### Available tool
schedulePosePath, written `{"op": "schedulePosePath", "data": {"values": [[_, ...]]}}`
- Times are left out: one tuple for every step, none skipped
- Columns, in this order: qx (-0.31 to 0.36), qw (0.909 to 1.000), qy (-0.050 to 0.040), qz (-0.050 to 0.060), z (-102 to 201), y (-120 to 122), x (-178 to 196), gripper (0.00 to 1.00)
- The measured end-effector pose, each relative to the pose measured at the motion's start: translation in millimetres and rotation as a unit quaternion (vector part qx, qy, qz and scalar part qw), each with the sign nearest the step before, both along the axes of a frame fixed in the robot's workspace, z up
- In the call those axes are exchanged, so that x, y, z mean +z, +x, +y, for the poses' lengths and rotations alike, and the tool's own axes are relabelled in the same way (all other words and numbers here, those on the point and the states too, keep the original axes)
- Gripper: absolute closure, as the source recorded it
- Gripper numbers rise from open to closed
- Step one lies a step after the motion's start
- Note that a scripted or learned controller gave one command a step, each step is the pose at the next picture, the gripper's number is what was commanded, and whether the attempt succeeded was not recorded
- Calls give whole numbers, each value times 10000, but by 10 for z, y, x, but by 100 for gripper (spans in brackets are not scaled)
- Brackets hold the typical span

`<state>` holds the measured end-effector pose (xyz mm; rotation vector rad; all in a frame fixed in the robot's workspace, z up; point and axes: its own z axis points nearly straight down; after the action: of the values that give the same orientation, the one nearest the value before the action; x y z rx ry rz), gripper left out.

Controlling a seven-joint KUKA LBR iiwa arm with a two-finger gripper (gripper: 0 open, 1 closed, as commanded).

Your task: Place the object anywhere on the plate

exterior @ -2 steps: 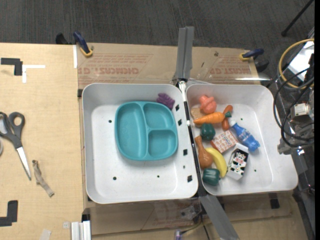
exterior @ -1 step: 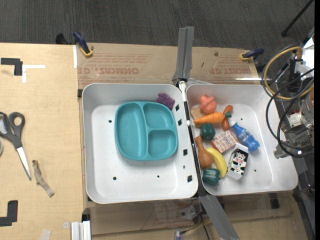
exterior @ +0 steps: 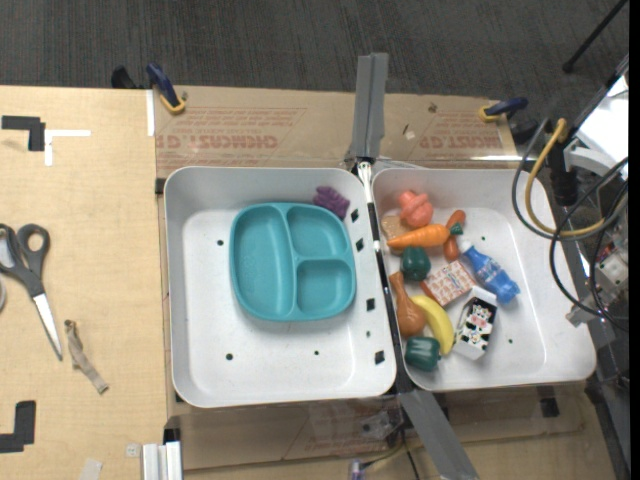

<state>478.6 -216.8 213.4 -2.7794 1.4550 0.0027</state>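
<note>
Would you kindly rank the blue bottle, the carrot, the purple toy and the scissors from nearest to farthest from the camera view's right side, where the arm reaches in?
1. blue bottle, in the right bin, right half.
2. carrot, same bin, left half.
3. purple toy, in the left bin, far right corner.
4. scissors, on the bench, far left.

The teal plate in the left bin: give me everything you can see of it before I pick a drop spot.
The teal plate is a rounded-square divided dish, plastic by its look, with one large compartment on the view's left and two smaller ones on its right. It lies flat, right way up, near the middle of the left bin. Nothing lies in it. A small purple item sits just beyond its far corner; contact is unclear.
</note>
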Motion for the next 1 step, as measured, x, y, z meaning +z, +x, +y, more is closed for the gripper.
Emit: {"op": "schedulePosePath", "data": {"values": [[1409, 9900, 4, -3, 61, 1, 108, 100]]}}
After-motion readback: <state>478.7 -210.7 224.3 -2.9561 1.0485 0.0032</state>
